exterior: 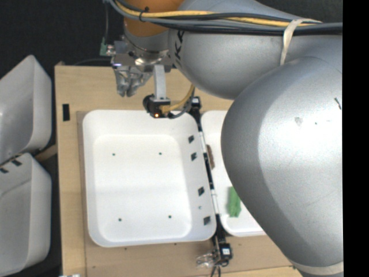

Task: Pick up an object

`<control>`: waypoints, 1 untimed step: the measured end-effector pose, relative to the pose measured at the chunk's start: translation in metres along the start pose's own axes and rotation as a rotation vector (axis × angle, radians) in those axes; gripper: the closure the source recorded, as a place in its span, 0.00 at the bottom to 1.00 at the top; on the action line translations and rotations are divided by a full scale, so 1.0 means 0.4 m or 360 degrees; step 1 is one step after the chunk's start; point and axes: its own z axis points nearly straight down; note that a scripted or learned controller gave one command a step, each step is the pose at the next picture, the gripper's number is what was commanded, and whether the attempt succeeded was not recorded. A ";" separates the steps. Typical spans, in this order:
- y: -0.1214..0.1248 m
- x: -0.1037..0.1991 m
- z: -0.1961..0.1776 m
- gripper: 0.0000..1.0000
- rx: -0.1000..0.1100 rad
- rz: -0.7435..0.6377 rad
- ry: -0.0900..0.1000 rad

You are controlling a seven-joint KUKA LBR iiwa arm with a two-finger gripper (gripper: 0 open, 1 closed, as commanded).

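Left bin [92,154] sits on the wooden bench [69,91], its white floor bare but for small dark dots. Gripper [128,85] hangs above the bench just beyond that bin's far rim, nothing visibly between its parts; its state cannot be told at this angle. Right bin [242,227] lies mostly under the grey arm [288,154]; a green object [233,202] rests near its left wall.

No text, label, brand, number or sign can be read anywhere. The small dark marks along the inner rim of the shallow white plastic left bin [92,154] and the dark patch near the left edge of the pale wooden worktop [69,172] are too small to make out.
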 end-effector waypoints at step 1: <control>0.002 0.000 -0.033 1.00 -0.0006 -0.0002 0.0002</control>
